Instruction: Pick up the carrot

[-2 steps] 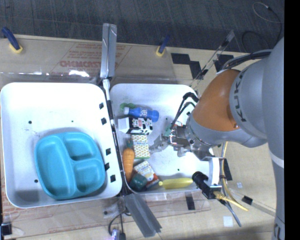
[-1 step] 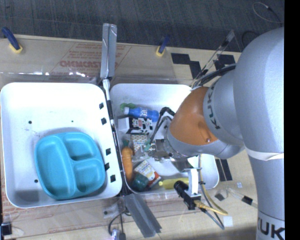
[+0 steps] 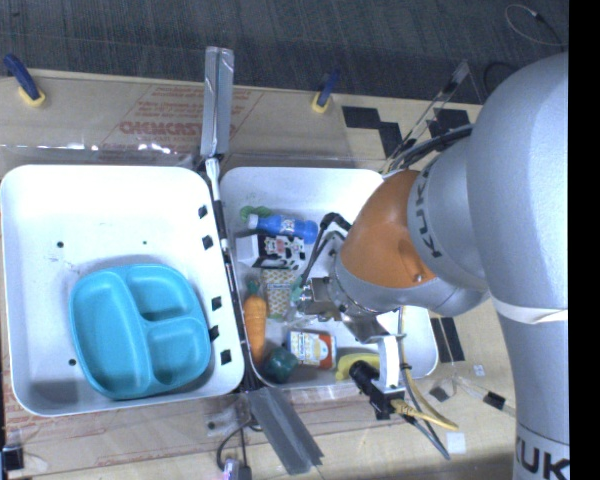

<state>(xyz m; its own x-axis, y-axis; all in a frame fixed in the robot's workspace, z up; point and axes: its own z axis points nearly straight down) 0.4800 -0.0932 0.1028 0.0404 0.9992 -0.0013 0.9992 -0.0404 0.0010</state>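
Your inventory, big to small: arm [image 3: 480, 218] over the right bin [image 3: 280, 180] (gripper [image 3: 320, 298] state: can't tell). Left bin [image 3: 40, 228]: blue tray [image 3: 140, 330]. Carrot [image 3: 255, 325] lies by right bin's left wall, w/ assorted clutter.

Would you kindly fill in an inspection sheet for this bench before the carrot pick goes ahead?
Surface: wooden bench bearing two white bins; left bin, right bin.
Job's things: carrot lying along the right bin's left wall, untouched.
Clutter: blue divided tray in left bin; blue bottle, small sauce bottle, dark green item and yellow item in right bin.
Grippers: gripper over the right bin, hidden under the wrist.
Cables: black cable at the wrist.
Surroundings: blue clamps on the bench's far edge.
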